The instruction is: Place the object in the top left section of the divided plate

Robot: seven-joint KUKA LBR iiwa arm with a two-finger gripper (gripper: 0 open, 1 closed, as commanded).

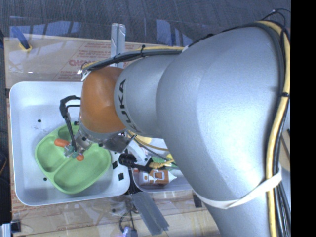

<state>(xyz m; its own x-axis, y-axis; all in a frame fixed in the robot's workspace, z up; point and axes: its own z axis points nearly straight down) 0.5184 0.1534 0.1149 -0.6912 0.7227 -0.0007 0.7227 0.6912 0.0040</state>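
A green divided plate (79, 177) lies in the left white bin (29, 102). A small orange piece (60, 142) rests in the plate's upper left section. My gripper (77, 153) reaches down over the middle of the plate, just right of that piece, at the ridge between the sections. A second small orange bit (80, 157) shows right at the gripper's tip; whether it is part of the gripper or a separate thing I cannot tell. The orange wrist band (101, 100) and the grey arm hide the plate's upper right part.
The arm's bulk covers most of the right bin (143, 184). At its visible left end lie a brown packaged item (154, 176) and a yellow item (168, 158). A cardboard sheet (59, 58) lies behind the bins.
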